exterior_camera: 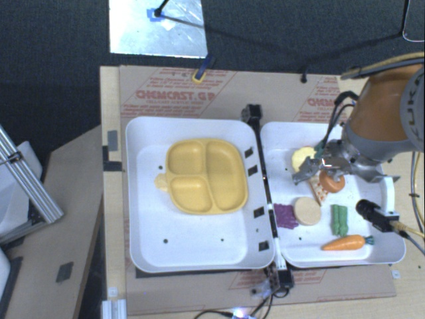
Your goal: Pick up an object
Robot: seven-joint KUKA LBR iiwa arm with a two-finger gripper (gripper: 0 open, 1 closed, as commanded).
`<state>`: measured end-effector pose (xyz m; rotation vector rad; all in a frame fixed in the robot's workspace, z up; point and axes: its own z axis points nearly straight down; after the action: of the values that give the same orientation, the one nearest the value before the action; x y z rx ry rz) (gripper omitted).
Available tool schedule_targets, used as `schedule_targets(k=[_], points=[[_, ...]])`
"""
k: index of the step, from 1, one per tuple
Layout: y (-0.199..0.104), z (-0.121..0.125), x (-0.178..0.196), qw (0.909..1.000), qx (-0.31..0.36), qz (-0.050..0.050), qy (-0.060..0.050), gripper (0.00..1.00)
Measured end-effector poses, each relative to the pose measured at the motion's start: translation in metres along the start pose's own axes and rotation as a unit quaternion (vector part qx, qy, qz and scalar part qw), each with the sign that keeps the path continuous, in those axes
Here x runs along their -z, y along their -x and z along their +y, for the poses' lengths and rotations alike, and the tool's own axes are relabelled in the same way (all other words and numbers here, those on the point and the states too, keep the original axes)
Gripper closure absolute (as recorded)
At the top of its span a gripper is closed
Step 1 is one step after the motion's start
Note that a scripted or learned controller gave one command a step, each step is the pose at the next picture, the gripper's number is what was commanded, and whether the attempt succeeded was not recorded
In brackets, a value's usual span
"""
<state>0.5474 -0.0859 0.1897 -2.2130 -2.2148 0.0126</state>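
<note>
The grey arm (392,118), its orange band uppermost, reaches in from the right of the camera view and bends down over the right side of the bench, with its gripper (317,170) pointing left and low, the wrist partly hiding the fingertips.

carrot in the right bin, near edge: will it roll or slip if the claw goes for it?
The carrot looks tapered and rounded, so it would probably roll or pivot when nudged. Its glossy surface suggests hard plastic, likely stiff, light and a bit slippery. It lies close to the right bin's front wall, so clearance may be tight.
</note>
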Motion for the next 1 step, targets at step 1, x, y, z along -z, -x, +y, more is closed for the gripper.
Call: schedule_targets(k=[1], points=[[-0.0001, 0.0029, 0.0071, 1.0000, 0.001, -0.001, 0.007, 0.00]])
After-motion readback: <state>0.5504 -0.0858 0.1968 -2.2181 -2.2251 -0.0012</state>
